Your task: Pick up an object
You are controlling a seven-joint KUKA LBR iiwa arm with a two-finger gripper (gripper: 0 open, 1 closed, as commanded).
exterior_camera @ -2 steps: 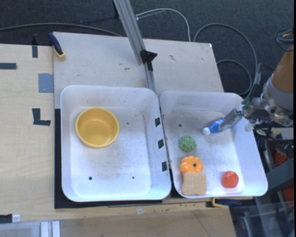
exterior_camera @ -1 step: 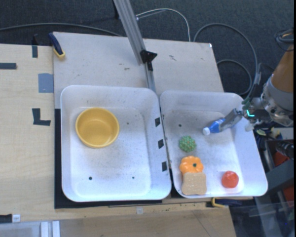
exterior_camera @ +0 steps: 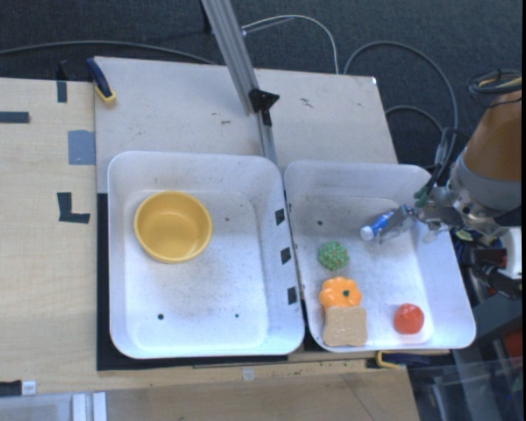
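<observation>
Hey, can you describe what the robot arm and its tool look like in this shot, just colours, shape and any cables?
The arm enters from the right as a rounded, bulky body with a broad orange band above a grey wrist section. The tool at its end is a slim silvery metal piece with a blue patch near the tip. Dark cables loop beside the wrist, and a yellowish ring sits above the orange band.
</observation>
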